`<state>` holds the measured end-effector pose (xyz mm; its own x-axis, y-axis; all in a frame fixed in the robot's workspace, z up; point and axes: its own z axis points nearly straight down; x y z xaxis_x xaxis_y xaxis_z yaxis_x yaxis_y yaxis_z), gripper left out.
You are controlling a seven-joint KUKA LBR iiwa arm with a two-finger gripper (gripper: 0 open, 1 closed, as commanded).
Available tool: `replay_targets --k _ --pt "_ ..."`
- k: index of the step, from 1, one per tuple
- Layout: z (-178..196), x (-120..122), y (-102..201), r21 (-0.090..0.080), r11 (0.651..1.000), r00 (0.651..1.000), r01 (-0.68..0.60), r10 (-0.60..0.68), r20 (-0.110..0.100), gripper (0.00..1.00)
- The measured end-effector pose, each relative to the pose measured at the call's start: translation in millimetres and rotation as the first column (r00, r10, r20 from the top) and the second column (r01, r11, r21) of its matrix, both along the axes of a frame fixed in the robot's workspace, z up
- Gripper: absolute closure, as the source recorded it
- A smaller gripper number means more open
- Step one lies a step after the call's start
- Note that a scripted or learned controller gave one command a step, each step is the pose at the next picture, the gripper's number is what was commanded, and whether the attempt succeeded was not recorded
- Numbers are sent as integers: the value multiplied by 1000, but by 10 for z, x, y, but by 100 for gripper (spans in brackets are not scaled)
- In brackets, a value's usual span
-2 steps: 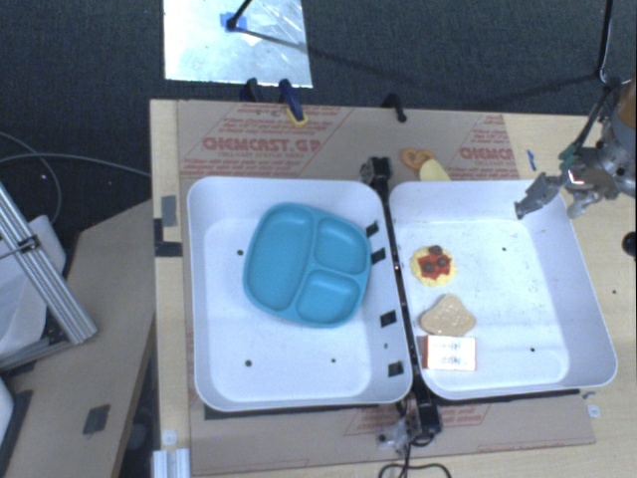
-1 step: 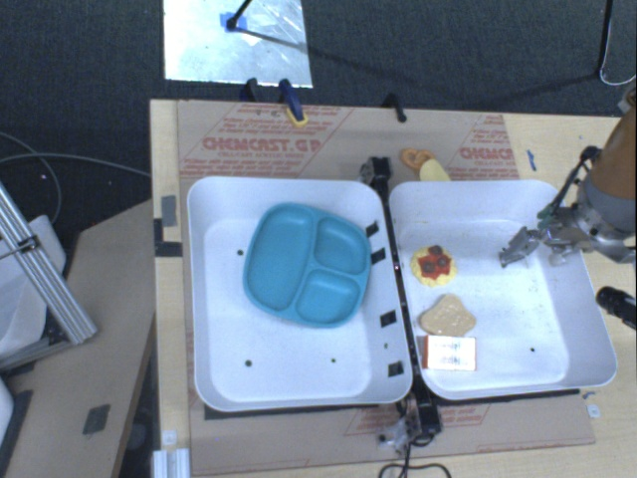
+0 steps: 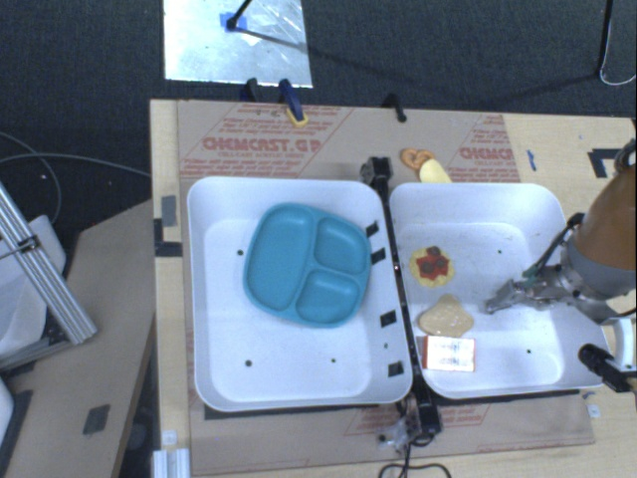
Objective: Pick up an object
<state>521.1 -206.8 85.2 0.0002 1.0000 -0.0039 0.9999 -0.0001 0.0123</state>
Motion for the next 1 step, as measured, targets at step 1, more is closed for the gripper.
replay_targets --k 1 --pt "53 -268 -6 -5 1000 1000 -4 4 11 0"
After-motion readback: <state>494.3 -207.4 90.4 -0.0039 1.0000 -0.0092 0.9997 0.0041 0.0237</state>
